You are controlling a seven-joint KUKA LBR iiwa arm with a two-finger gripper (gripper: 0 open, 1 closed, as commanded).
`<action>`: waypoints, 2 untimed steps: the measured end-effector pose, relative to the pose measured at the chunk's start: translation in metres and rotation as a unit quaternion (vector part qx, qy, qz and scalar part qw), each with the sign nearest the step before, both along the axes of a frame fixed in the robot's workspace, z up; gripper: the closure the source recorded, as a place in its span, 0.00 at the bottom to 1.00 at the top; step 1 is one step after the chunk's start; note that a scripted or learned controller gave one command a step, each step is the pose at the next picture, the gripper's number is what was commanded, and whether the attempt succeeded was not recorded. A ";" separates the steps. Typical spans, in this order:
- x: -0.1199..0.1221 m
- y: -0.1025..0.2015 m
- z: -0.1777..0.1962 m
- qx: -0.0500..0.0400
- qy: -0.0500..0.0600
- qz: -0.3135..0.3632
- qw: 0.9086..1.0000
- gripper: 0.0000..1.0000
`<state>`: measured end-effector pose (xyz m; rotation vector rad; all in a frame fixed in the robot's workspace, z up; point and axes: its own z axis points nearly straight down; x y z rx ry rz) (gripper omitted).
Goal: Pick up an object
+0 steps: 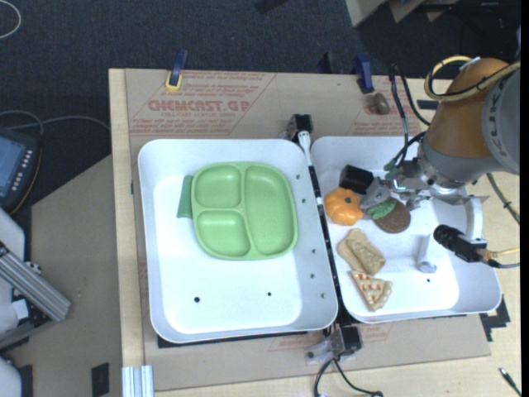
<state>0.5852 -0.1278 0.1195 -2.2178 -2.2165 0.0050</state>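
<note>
My gripper (387,195) hangs low in the right bin (463,292), close to its far left part. It is right over a brown round item (395,220) with a green piece (383,210) on its top. An orange fruit-like toy (343,207) lies just left of the gripper, and a black block (356,177) sits behind that. Nearer the front are a tan bread slice (364,251) and a triangular waffle-like piece (371,289). A small grey part (425,257) lies to the right of the bread.
The left bin (165,246) holds a green divided plate (244,210). A black cylinder on the arm (455,242) sticks out over the right bin's right side. Cables run above the arm at the right. Clamps sit on the bench's far edge.
</note>
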 end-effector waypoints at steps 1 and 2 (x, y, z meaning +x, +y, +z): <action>0.001 0.000 -0.034 -0.001 -0.004 0.000 1.000 0.00; 0.003 -0.002 -0.021 -0.003 -0.007 -0.001 1.000 1.00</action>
